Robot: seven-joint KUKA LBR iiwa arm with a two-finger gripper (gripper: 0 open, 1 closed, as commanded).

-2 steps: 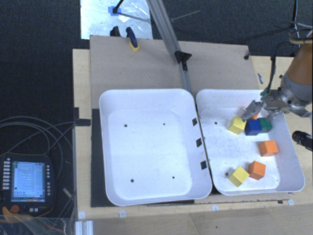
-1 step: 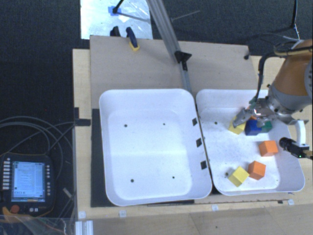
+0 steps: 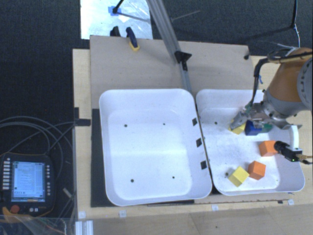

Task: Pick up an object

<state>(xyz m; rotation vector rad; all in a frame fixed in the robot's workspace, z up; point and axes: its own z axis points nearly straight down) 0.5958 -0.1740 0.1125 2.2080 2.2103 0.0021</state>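
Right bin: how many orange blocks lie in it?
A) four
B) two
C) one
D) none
B: two orange blocks lie in the right bin, one near its right wall and one nearer the front, beside a yellow block.

bins: 2 (image 3: 146, 99) (image 3: 215, 99) | yellow blocks: 2 (image 3: 239, 176) (image 3: 238, 129) | orange blocks: 2 (image 3: 257, 170) (image 3: 267, 148) | blue block: 1 (image 3: 253, 128)

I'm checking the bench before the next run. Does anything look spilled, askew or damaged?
Nothing stands out. Both bins sit flat side by side; the blocks lie loose in the right bin: a yellow block, two orange ones, and a blue one by the gripper.
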